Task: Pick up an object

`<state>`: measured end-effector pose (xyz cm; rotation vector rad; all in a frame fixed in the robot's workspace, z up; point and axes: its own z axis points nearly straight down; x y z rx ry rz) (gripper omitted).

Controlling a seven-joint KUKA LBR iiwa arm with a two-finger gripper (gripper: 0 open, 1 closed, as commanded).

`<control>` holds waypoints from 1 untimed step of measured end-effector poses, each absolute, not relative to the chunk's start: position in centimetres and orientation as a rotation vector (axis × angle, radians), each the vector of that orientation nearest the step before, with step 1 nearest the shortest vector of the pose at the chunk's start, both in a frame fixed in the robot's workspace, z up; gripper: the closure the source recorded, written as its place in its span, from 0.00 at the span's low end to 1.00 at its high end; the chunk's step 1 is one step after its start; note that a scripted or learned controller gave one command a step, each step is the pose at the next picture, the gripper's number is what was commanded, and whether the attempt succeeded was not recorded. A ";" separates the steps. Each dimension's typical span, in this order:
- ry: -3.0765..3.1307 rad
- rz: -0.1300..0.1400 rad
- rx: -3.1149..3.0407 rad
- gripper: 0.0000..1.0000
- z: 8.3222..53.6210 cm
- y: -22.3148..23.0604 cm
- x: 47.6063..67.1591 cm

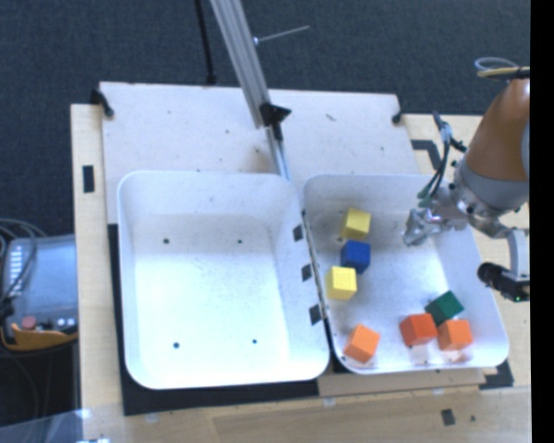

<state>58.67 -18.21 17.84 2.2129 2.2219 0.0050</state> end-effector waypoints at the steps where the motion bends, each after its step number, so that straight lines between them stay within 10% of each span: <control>1: 2.220 0.004 2.215 1.00 22.0 -18.4 58.8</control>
